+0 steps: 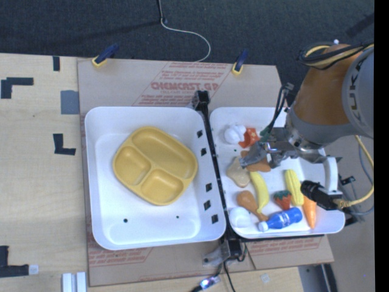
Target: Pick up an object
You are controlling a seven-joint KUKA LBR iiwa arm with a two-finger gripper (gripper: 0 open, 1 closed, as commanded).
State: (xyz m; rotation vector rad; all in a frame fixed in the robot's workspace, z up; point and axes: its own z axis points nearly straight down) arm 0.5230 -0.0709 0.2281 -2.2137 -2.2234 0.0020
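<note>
Cardboard-topped bench, two white bins on it. Gripper (pixel 255 155) hangs low in the right bin (pixel 331 227), can't tell how its fingers stand. Banana (pixel 261 189) and corn (pixel 293 185) just below, yellow tray (pixel 155 164) sits in the left bin (pixel 97 163).

A smooth, glossy plastic finish is shown by the 2 shallow white bins (pixel 97 181) and the yellow 3-compartment tray (pixel 155 165); matt brown cardboard (pixel 176 84) is seen beneath.
</note>
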